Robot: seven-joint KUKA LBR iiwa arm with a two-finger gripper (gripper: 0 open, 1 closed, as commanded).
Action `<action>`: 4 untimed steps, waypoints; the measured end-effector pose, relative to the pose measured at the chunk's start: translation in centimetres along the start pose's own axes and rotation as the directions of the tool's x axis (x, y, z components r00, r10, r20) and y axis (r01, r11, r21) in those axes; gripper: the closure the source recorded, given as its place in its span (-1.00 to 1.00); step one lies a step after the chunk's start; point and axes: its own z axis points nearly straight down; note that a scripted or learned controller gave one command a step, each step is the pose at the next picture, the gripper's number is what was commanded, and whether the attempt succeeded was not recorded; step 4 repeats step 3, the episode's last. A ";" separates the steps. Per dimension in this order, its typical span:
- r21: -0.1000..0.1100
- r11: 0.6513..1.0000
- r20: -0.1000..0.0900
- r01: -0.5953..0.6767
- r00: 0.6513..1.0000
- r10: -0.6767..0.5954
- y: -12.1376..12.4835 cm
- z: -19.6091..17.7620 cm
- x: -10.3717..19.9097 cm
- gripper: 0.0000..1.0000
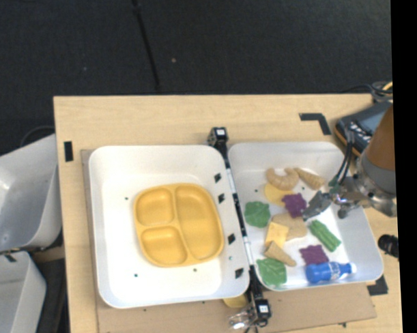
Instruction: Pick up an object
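Several toy food pieces are scattered in the right bin [345,154], so the gripper [318,205] is lowered among them, beside the purple piece [294,204]. Whether its fingers are spread cannot be told; nothing is seen held.

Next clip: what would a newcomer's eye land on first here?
First, the big yellow divided plate, alone in the left bin. Next, the bright clutter in the right bin: green, purple and tan pieces, with a blue bottle at the near edge. The gripper reaches in from the right, just above a purple piece.
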 end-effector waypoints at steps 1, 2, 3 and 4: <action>-0.005 1.000 0.000 0.008 1.000 -0.008 0.7 -4.8 8.6 -1.00; 0.005 1.000 0.001 0.000 1.000 0.000 0.6 -5.2 8.0 1.00; 0.004 1.000 -0.001 0.005 1.000 -0.005 -2.1 -2.3 14.2 1.00; 0.004 1.000 -0.001 0.005 1.000 -0.005 -2.1 -2.3 14.2 1.00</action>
